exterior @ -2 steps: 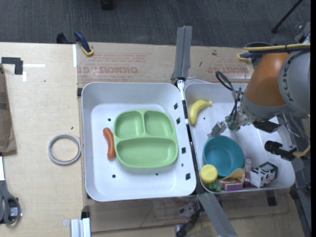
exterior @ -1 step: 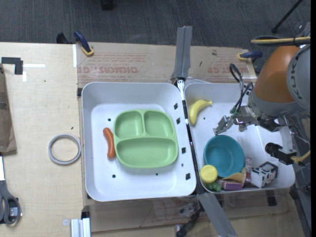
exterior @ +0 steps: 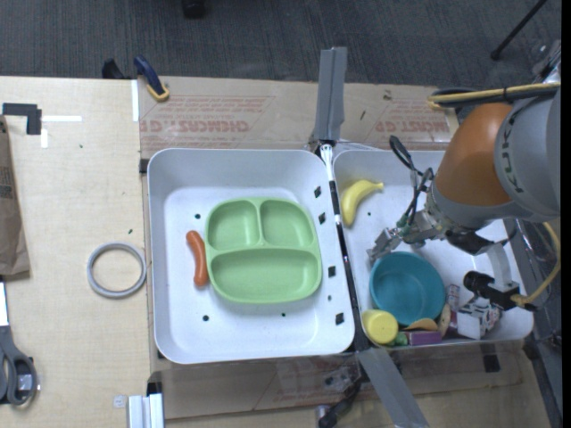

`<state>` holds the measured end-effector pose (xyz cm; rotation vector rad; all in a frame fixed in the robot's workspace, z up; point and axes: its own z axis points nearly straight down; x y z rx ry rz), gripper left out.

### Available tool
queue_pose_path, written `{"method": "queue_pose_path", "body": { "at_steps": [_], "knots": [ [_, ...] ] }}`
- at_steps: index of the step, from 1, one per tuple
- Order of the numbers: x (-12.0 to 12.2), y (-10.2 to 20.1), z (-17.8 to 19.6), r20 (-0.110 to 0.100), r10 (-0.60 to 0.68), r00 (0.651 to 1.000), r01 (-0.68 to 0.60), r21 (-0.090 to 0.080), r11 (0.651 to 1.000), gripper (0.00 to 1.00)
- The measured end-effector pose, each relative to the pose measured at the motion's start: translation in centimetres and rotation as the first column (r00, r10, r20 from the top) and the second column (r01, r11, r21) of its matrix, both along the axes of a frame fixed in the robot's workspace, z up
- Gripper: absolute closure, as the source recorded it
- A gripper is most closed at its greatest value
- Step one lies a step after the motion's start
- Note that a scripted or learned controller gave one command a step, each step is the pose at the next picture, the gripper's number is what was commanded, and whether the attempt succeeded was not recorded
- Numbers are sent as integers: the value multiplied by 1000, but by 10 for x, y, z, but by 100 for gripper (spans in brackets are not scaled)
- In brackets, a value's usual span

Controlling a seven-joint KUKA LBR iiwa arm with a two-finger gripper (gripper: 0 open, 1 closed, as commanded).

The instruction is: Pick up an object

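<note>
Two white bins on the tabletop [exterior: 71, 176]; we have the hand [exterior: 395, 235] low in the right bin [exterior: 357, 239], just above the rim of the blue bowl [exterior: 407, 288]. Banana [exterior: 354, 198] lies up-left of the hand, long axis roughly toward us, nearest pick; we can't tell whether the hand is open or closed

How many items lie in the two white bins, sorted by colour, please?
Green: 1, the divided tray
Orange: 1, the carrot
Yellow: 2, the banana and the yellow cup
Blue: 1, the bowl
Total: 5, leaving out small clutter at the right bin's lower edge, too unclear to count.
</note>
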<state>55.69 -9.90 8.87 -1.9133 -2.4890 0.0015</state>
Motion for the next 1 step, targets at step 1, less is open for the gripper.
{"method": "queue_pose_path", "body": {
  "at_steps": [1],
  "knots": [
    [-54, -1, 0, -1, 105, 995, -105, -1, 995, 0]
  ]
}}
